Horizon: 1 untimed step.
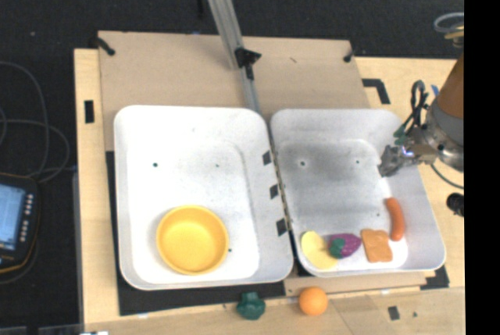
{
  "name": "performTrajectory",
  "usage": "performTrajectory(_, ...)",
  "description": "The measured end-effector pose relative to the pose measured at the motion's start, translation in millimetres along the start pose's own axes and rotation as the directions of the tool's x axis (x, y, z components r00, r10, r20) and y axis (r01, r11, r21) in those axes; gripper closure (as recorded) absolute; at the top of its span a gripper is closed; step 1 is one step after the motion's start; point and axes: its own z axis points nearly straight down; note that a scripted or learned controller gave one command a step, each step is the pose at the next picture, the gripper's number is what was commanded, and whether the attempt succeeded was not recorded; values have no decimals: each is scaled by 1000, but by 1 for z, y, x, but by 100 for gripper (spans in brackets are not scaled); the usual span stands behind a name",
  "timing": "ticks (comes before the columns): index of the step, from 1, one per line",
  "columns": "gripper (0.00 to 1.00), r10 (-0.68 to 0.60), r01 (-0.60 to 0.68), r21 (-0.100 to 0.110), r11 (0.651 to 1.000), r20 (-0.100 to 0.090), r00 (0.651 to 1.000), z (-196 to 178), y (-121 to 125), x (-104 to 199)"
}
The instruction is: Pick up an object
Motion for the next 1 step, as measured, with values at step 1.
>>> performTrajectory(1,100,0,0,-3,1000,0,1000,-46,2,-2)
